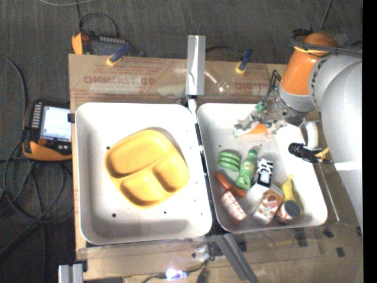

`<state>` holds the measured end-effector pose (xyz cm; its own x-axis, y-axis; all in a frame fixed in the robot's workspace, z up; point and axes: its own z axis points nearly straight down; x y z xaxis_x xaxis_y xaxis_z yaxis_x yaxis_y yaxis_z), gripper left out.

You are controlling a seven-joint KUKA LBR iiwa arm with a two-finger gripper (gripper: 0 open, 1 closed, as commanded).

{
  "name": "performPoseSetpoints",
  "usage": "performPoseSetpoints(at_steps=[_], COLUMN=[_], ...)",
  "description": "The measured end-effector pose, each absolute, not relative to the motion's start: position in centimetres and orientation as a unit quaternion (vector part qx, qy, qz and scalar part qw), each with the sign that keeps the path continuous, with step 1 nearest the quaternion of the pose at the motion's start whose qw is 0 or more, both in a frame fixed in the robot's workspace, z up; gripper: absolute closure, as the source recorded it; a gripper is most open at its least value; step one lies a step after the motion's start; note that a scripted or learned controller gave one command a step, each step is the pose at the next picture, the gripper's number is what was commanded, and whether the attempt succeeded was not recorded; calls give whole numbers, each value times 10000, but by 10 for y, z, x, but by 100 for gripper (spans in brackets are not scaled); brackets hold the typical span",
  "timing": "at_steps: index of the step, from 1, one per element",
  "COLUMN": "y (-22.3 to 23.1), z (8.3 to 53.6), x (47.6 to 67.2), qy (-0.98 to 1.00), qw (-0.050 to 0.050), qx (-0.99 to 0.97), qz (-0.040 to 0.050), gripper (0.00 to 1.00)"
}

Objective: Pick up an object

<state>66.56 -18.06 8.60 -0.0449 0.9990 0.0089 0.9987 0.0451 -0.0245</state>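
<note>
My gripper (254,121) is low over the far part of the right bin (321,217), reaching in from the right. An orange piece (259,130), perhaps a toy carrot, lies right under it, touching or nearly so. I cannot tell whether it is gripped. Nearer in the same bin lie a green pod (229,160), a green bottle (248,167), a small black-and-white box (265,171), a red sausage (225,183), a red-and-white can (234,206), a small carton (268,206), a banana (287,187) and a dark tin (288,212).
The left bin (88,217) holds a yellow divided plate (147,167). A narrow rim (200,158) separates the two bins. A cardboard sheet (135,78) lies behind them, and an orange handheld device (47,131) sits off the bench to the left.
</note>
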Motion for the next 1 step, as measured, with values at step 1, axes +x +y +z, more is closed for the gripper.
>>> performPoseSetpoints(at_steps=[1], y=[-193], z=[86], x=[665], qy=[-6919], qw=[128], qx=[-7219], qz=[-9], gripper=[0])
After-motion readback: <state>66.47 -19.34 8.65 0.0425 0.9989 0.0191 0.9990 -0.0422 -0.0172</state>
